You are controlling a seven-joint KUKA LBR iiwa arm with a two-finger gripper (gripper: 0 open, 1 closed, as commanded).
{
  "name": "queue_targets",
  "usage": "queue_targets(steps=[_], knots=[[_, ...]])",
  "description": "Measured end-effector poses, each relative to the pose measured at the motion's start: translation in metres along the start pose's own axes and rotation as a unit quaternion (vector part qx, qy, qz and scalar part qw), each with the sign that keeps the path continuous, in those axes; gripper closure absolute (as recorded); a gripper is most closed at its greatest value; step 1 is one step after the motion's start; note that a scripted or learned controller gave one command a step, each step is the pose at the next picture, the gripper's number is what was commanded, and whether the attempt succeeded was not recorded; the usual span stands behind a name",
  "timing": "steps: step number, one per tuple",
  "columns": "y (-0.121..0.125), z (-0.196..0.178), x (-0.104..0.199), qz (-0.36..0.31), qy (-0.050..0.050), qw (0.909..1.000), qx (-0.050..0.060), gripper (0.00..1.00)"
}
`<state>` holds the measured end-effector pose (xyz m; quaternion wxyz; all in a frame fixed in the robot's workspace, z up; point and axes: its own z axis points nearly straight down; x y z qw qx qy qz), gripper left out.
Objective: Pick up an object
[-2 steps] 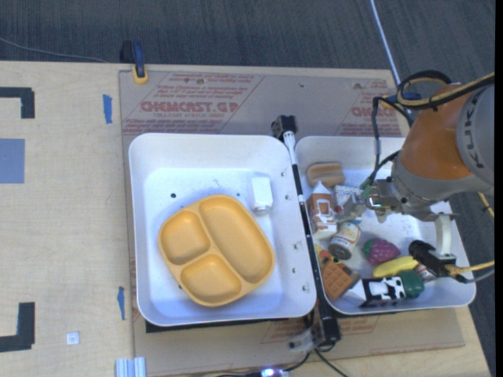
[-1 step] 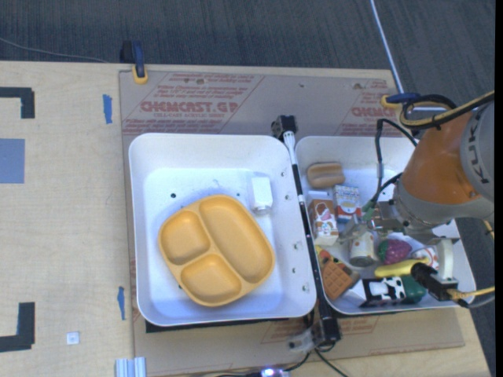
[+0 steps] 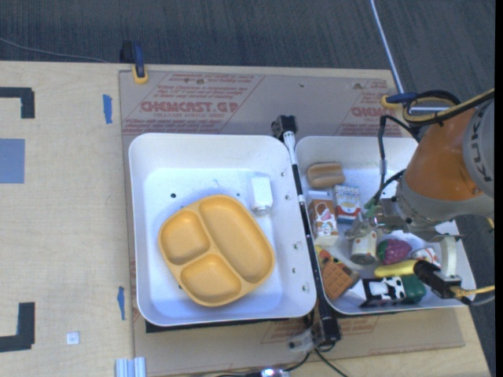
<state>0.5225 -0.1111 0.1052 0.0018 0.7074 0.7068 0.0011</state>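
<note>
Apparently banana (image 3: 395, 269) (partly hidden) lies left-right.

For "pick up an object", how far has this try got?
Done: the grey arm with the orange band has reached over the right white bin. In hand: its gripper is down among the cluttered toys; whether anything is gripped can't be told. Left: lifting something out. The yellow divided plate lies in the left bin.

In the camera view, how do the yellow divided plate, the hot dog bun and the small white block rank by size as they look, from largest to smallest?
1. Yellow divided plate, by far the largest.
2. Hot dog bun.
3. Small white block, only slightly smaller than the bun, so their order is unsure.
</note>
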Motion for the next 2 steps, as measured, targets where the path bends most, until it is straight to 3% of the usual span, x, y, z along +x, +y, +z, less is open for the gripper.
queue_targets(steps=[1, 2], knots=[[0.075, -0.080, 0.068, -0.001, 0.001, 1.0000, 0.001, 1.00], [0.088, -0.115, 0.105, -0.002, 0.001, 1.0000, 0.001, 1.00]])
